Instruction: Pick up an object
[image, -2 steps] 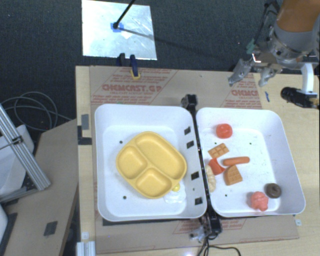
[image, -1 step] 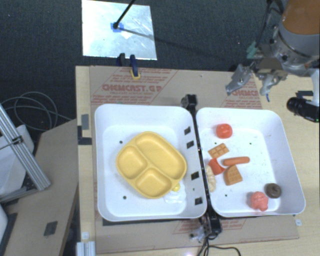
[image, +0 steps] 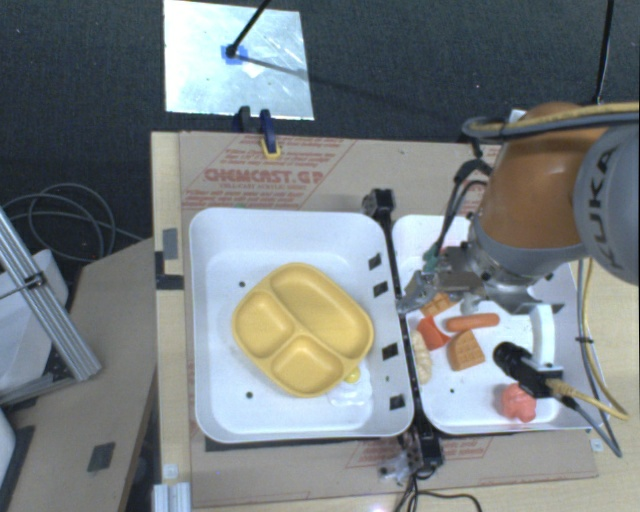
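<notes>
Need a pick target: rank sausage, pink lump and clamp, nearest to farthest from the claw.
1. Sausage, right bin, close by the claw.
2. Pink lump, same bin's front corner.
3. Clamp, behind the left bin.

Brown board (image: 300, 160) reads "CHEMCAST GP"; arm (image: 608, 200) shows "UKA"

Left bin (image: 215, 250): yellow plate (image: 303, 328) is filling the centre, bare floor running round it, widest toward upper left. Right bin (image: 470, 415): arm (image: 540, 190) is covering the upper half; sausage (image: 470, 322), orange wedge (image: 465, 351) & pink lump (image: 517, 401) are crowding the lower part. Black clips (image: 380, 290) are lining the wall btw bins.
</notes>
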